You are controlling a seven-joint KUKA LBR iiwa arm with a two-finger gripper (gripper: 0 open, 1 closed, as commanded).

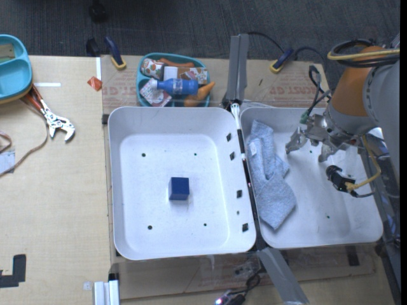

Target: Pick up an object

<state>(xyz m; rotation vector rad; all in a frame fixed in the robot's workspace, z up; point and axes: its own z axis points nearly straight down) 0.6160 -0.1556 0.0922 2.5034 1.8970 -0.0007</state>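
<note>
A small blue cube (179,188) sits near the middle of the left bin (127,234). A crumpled grey cloth (270,173) lies along the left side of the right bin (356,230). My gripper (310,149) hangs over the upper part of the right bin, just right of the cloth's top end. It is open, its fingers spread, with nothing between them. The arm's orange band (348,94) shows above it at the right.
A teal bowl (173,81) of packets and a bottle stands behind the left bin. A teal tray (13,65) and a wrench (57,126) lie on the bench at far left. A black cable end (337,176) dangles below the wrist over the right bin.
</note>
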